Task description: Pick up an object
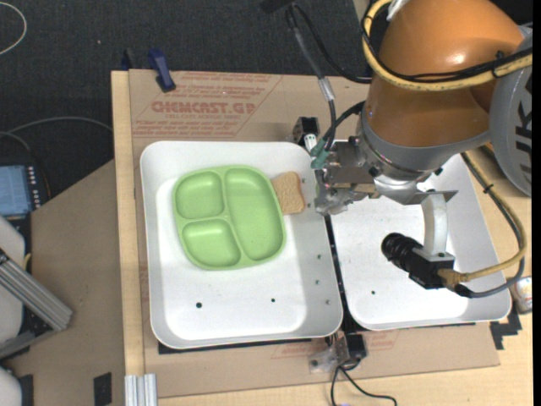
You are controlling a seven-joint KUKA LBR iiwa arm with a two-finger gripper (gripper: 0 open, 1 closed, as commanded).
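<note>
A light green divided plate lies in the left white bin, toward its back. A tan, cracker-like rectangle rests against the plate's right rim. My gripper hangs under the big orange and grey wrist, over the seam between the two bins, just right of the tan piece. The wrist body hides the fingertips.
The right bin sits beside the left one, and its back half is covered by the arm. A brown cardboard sheet lies under both bins. A blue clip is at the board's back left edge.
</note>
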